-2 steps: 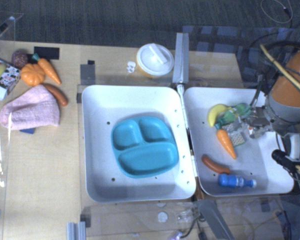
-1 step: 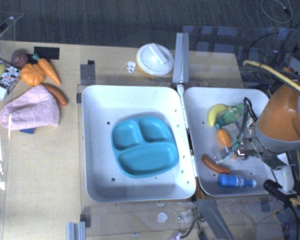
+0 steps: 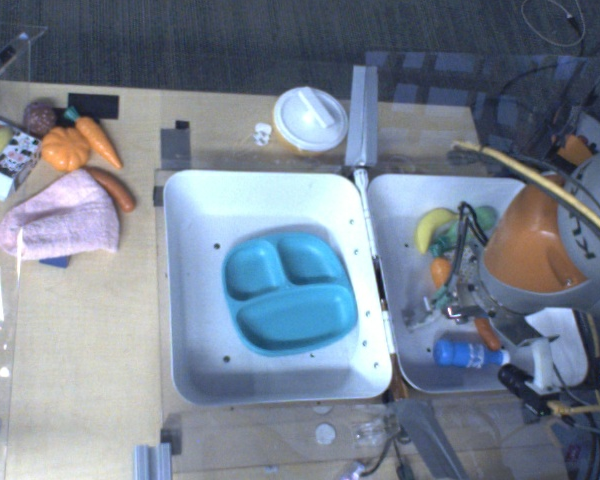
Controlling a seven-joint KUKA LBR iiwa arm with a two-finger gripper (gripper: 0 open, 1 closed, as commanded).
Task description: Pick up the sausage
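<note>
Pincer [image 3: 452,306] sits low in the right bin [image 3: 400,268], dark and thin beneath the orange band of the arm [image 3: 530,243]; whether it is spread or pressed together I cannot tell from here, since the arm's bulk and tangled cables crowd it. Just below and to its right lies a small reddish-orange piece [image 3: 488,332], which I take to be the sausage, slanting above the blue bottle [image 3: 470,354] and partly tucked under the arm. A small orange item [image 3: 439,271] sits just above the pincer, with a banana [image 3: 432,227] and something green [image 3: 482,218] further up.

To do this step well, I'd judge the pincer should line up across the sausage's short width, come straight down and stay clear of the bottle, which lies very near it.

Further out, the left bin [image 3: 195,268] carries a blue divided tray [image 3: 288,290]. On the table [image 3: 80,318] at far left lie a pink cloth [image 3: 60,218], a small pumpkin [image 3: 64,148], a carrot [image 3: 100,140] and a brownish sausage-like piece [image 3: 116,188], well apart from the arm. A white lid [image 3: 311,117] rests above the bins.

Much of the right bin's far side is hidden by the arm, so the sausage's full length is hard to make out.
</note>
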